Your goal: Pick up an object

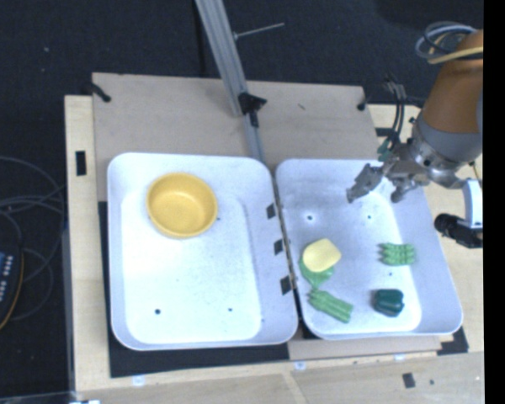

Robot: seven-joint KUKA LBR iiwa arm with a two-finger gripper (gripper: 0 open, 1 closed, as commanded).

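End effector (pixel 377 186) hangs over upper part of right bin (pixel 429 251), near its back edge, arm coming in from the right. Two dark fingers splayed apart, clearly open, nothing between them, so no grasp yet. Candidate objects all sit in the lower half of that same bin, toward the front of the tabletop (pixel 320 116): a yellow-green rounded piece (pixel 321 256) by the bin's left wall, a light green ridged piece (pixel 396 254) toward the right, a green elongated piece (pixel 331 306) near the front left corner, a dark green chunk (pixel 388 302) at front right. Left bin (pixel 126 225) carries just a yellow bowl (pixel 182 204), well apart from the end effector across the divider. Key relation: everything pickable lies below the end effector in the view, i.e. toward the front edge; nearest look like the yellow-green piece, down and left, and the ridged piece, down and slightly right. Elongated green piece has its long axis running diagonally, upper left to lower right, so fingers would need to close across that. Judgement: approach phase, no target committed, descent and a forward shift needed before closing.
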